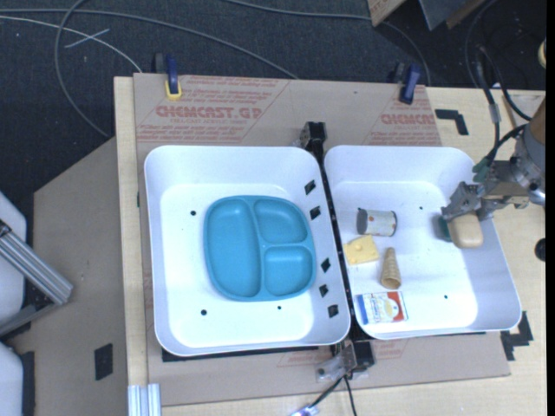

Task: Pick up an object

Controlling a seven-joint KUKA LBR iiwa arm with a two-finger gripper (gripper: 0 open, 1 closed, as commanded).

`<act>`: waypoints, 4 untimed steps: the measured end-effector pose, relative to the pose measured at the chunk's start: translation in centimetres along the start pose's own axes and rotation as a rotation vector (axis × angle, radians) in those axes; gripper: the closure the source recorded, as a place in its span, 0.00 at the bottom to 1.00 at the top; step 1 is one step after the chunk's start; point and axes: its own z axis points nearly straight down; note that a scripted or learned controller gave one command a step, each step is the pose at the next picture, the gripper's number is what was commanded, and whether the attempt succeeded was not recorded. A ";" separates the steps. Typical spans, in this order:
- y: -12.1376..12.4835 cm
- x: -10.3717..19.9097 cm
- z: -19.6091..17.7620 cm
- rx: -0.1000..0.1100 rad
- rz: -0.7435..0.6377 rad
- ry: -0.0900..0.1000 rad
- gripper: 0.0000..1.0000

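At the frame's right, the grey gripper (461, 217) hangs over the right white bin (486, 293); whether its jaws pinch the beige rounded block (469, 231) beneath, I cannot tell.

turquoise tray (258, 248), yellow wedge (362, 250), tan cone (390, 269), white bins (165, 232)

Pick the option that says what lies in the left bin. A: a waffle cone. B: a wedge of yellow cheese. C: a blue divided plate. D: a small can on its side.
C: the blue divided plate lies in the left bin, while the small can, the yellow cheese wedge and the waffle cone all lie in the right bin.
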 end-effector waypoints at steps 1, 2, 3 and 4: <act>0.5 4.4 1.0 0.009 -0.003 0.005 1.00; 0.6 9.6 2.6 0.011 -0.004 0.005 1.00; 1.0 14.8 3.9 0.012 -0.004 0.005 1.00; 0.6 20.2 4.9 0.012 -0.005 0.005 1.00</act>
